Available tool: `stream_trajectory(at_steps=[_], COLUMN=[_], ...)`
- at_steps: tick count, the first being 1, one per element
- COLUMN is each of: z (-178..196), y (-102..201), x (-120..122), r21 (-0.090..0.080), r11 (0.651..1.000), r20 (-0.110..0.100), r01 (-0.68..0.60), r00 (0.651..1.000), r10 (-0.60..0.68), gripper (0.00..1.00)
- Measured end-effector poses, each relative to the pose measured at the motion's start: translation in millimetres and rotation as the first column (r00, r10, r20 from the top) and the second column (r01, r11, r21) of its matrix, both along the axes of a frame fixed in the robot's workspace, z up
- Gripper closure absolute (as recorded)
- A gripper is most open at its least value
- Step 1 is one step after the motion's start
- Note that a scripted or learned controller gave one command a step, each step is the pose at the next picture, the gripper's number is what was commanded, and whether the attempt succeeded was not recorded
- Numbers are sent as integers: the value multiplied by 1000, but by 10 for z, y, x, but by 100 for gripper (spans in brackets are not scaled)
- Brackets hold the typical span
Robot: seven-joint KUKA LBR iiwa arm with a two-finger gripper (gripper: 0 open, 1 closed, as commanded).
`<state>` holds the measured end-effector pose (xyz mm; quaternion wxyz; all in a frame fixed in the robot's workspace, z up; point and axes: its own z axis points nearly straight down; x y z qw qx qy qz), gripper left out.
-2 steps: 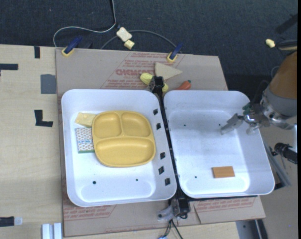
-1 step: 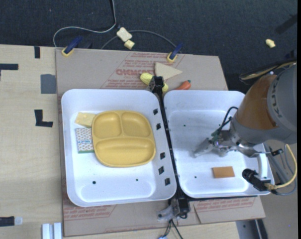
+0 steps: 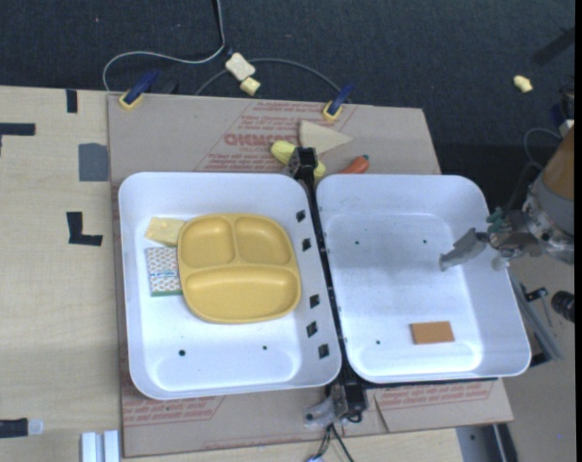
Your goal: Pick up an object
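The jaws (image 3: 461, 254) hang over the right bin (image 3: 367, 354) at its 3 o'clock rim; whether they are apart, I cannot tell. The brown block (image 3: 432, 333) at 5 o'clock lies flat, so fingers may slide off it.

A dark carpet (image 3: 387, 37) covers the floor at the top. A white cable (image 3: 214, 12) trails across it. Below lies a pale wood bench (image 3: 40, 258) with black tape marks (image 3: 79, 229). A cardboard sheet (image 3: 223, 133) rests on the bench, held by blue-and-yellow clamps (image 3: 137, 91).
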<state>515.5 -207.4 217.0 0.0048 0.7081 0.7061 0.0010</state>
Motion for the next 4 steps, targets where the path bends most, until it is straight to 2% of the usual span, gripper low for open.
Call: stream_trajectory(at_steps=[1, 2, 3, 4], z=[-1355, -128, -1021, -1287], y=[284, -33, -19, 779], x=[-314, 422, -108, -321], r21=[1, -2, 8, 5], r11=[1000, 1000, 1000, 1000], r20=[-4, 7, -18, -8], r01=[-2, -6, 0, -7], r00=[1000, 1000, 1000, 1000], r10=[2, 6, 0, 7], gripper=[0, 0, 0, 0])
